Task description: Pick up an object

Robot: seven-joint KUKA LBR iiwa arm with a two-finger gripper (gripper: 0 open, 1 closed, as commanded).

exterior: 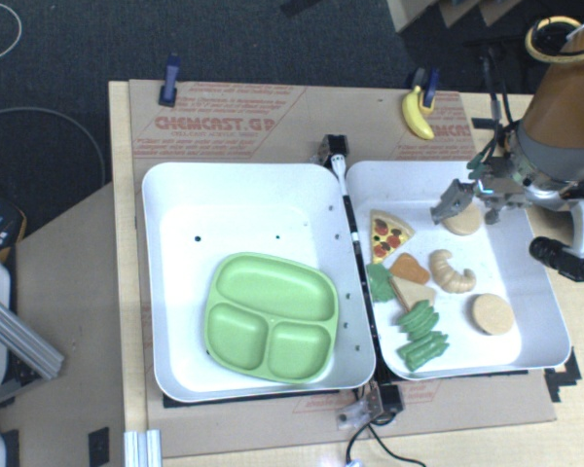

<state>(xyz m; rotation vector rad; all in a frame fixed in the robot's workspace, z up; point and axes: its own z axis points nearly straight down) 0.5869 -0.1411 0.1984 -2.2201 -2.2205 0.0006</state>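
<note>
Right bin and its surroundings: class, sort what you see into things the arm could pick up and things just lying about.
For the job:
gripper
tan piece beneath it
pizza slice
croissant
round biscuit
green beans

Lying about:
green divided plate
banana
blue clamp

Only readable txt is on the tan cardboard sheet (273, 115) under the two shallow white plastic bins (175, 261): reddish print "CHEMCAST G P" just past the left bin's far edge, w/ smaller lines above and below it too blurry to read. More reddish print by the right bin, can't make it out.
</note>
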